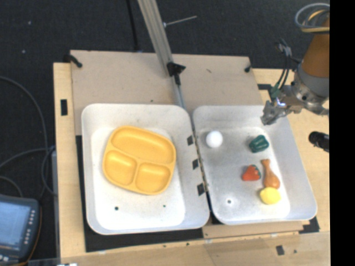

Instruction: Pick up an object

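Observation:
The right bin [233,206] holds a white ball [214,139] near its left wall, a dark green block [258,143] toward the back right, a red piece [250,173], a tan drumstick-shaped toy [269,174] and a yellow lemon-like toy [270,195] at the front right. My gripper [271,114] hangs over the bin's back right corner, up and right of the green block, with nothing visibly between its fingers. It stands apart from all the objects.
The left bin [94,204] carries a yellow three-compartment plate [138,159]. A slanted metal pole [158,32] rises behind the bins. The arm's orange band [317,57] is at the right edge. A screen device [16,226] sits at the lower left off the bench.

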### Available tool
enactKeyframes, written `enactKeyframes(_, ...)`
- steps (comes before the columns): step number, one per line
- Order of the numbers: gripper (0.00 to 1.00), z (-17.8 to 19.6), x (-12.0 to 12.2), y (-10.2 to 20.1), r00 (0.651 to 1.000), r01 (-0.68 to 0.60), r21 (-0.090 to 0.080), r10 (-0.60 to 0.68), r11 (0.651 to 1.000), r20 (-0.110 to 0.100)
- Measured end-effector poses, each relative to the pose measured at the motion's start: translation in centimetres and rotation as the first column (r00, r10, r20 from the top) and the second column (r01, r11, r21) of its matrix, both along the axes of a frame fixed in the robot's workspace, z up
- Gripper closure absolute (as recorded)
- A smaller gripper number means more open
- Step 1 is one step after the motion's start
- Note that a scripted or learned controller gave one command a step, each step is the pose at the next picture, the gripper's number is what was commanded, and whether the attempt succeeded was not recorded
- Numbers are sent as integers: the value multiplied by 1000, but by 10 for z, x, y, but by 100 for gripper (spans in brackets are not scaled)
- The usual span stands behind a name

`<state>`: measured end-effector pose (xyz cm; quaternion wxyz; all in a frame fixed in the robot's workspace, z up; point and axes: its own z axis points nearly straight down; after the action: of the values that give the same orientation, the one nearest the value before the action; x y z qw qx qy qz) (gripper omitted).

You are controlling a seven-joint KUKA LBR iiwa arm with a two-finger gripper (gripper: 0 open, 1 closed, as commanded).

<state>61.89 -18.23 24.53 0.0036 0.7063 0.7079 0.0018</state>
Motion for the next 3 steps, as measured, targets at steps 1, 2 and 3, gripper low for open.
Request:
enactKeyframes(1, 100, 46, 1, -1, 1000, -2, 0, 2, 1000, -1)
enactKeyframes(2, 100, 35, -6, 54, 1000, -3, 2, 3, 1000, -7)
enactKeyframes(3, 100, 37, -8, 111, 1000, -5, 3, 5, 1000, -6)
